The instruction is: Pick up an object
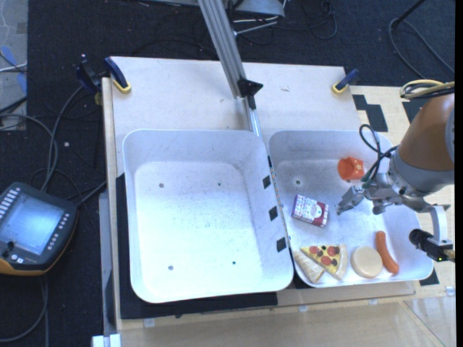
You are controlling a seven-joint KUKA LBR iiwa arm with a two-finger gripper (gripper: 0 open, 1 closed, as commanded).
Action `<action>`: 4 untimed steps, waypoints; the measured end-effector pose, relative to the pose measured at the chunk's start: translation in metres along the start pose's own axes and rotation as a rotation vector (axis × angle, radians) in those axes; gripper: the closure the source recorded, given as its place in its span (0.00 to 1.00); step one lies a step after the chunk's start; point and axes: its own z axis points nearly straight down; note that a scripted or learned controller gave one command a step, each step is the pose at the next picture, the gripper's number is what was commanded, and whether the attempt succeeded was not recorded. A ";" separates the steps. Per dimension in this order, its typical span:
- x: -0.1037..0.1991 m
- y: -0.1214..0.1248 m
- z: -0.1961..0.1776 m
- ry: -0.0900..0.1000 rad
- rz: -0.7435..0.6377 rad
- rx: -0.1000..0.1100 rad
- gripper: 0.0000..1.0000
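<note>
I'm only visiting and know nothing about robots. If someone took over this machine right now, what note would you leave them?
Pincer: low over the right bin, nothing visibly held; whether open or shut is unclear.
Things, all in the right bin: orange-red toy just beside the pincer, small red-and-white carton, pizza slice, round beige piece, sausage.
Done: nothing lifted yet.
Left: grasp any one item and lift it.
</note>
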 end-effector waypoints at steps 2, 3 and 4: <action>0.003 0.004 -0.056 -0.002 0.000 -0.007 1.00; 0.004 0.004 -0.098 -0.003 0.000 -0.009 1.00; 0.004 0.004 -0.131 -0.002 0.000 -0.007 1.00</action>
